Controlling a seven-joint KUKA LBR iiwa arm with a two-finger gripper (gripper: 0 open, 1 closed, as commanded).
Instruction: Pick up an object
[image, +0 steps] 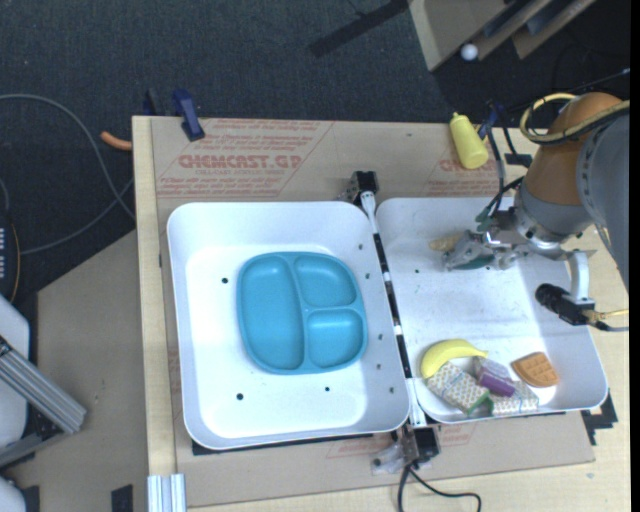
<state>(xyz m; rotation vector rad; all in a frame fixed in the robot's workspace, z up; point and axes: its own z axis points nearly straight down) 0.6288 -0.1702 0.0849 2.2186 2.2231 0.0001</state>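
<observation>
Right bin (560, 300): arm (560, 170) angled down, fingers (470, 252) seemingly at floor.

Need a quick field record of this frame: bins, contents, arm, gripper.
left bin: holds a blue divided plate
right bin: pile at the near edge, with a banana, a purple item and an orange item
arm: reaches in from the right, over the far part of the right bin
gripper: low at the far end of the right bin, apart from the pile
fingers: state unclear
held: nothing seen
</observation>
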